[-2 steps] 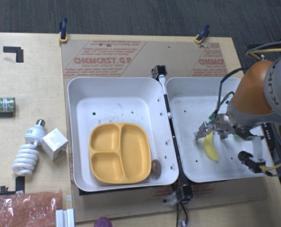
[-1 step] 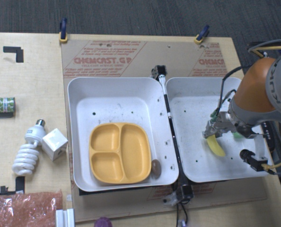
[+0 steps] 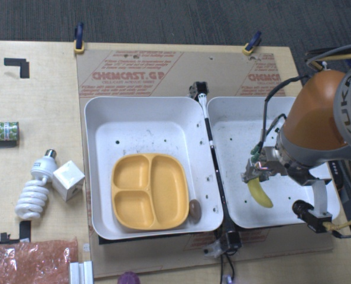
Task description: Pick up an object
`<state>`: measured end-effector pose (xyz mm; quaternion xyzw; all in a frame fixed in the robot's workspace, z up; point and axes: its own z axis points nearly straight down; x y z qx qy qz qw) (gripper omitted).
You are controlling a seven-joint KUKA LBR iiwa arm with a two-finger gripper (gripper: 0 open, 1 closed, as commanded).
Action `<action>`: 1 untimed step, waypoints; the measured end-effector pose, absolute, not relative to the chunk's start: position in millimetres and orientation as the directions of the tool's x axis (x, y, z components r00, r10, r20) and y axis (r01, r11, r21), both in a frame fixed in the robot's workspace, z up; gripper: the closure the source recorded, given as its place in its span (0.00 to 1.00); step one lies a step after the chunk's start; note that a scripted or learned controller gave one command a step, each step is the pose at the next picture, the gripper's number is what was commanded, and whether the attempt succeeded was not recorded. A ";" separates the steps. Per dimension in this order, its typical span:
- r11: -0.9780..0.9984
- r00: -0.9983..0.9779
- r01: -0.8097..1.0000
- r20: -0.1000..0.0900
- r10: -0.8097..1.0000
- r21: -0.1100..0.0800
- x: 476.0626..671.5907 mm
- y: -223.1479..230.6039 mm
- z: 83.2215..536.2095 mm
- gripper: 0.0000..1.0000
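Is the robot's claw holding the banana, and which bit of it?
It cannot be told. The gripper sits right at the top end of the banana in the right bin, but a firm hold isn't clear.

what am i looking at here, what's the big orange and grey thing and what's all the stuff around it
The orange and grey thing is a robot arm reaching in from the right. One camera fixed above the bench looks down at a slant. Its gripper hangs in the right bin, right at the top end of a banana; whether it grips the banana cannot be told. The left bin holds a yellow divided plate and a small brown lump. Outside the bins, on the left, lie a light bulb, a white cube and a green can.
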<state>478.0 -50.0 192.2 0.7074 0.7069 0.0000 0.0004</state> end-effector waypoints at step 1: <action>-0.001 0.001 1.000 0.000 1.000 0.001 478.2 -47.9 192.3 1.00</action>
